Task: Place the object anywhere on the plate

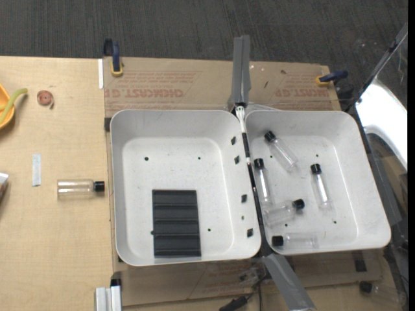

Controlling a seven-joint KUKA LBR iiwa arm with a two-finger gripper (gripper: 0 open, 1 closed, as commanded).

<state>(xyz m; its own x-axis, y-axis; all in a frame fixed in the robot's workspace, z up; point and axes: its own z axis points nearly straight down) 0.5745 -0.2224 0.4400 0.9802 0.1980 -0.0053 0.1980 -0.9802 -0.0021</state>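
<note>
Starting at the left, you have a clear capped bottle lying on its side on the desk, outside both bins; I would not count it as yours to move. Next comes the left bin, where the plate, a dark ribbed rectangle, lies flat toward the front. Nothing rests on it yet.

The right bin holds the candidates, five clear vials with black caps, all lying down. One vial lies along the wall nearest the left bin. One lies slanted toward the back. Two, and, lie near each other at the front. The last, the lone vial, lies well apart from the rest and from the walls.

Expect any of them to be light, stiff and smooth, so they will probably roll or squirt out under an off-centre pinch. Whether they are glass or plastic you cannot tell, so treat them as breakable. Take the lone vial across its body near the middle, with the jaws set square to its length and away from the cap. Set it down low, since a dropped vial may roll on the plate's ribs.

As for the jaws, you cannot tell from this view how far they are open, or whether they hold or touch anything.
</note>
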